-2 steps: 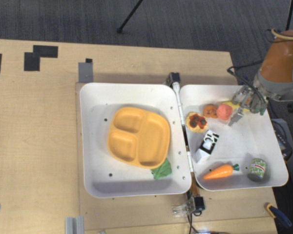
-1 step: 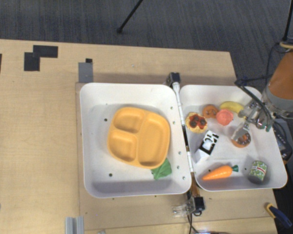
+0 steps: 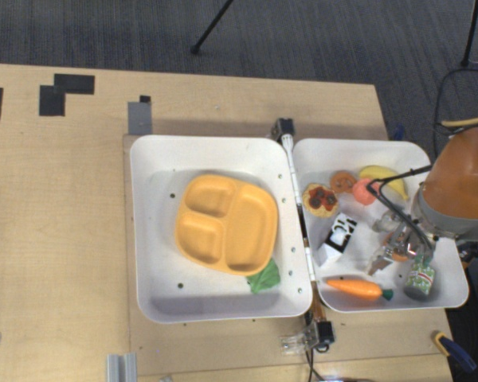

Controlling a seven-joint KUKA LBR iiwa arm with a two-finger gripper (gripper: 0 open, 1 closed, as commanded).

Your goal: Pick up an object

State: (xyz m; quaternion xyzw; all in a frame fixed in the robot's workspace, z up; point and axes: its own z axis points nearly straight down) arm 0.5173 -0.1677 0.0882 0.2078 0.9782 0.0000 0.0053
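Where tool (image 3: 389,255) hangs, carrot (image 3: 354,289) just below-left.

Left bin (image 3: 147,213): yellow tray (image 3: 225,222) fills its middle; bare margin around.
Right bin (image 3: 446,297): crowded; carrot (image 3: 353,289) blocks near edge, black-and-white box (image 3: 338,238) the left.

Bright, even light from overhead. The white bins (image 3: 215,153) show mild glare on their rims; shadows are soft and short. Small items are slightly blurred, and the orange band (image 3: 462,183) at right looks unsharp.
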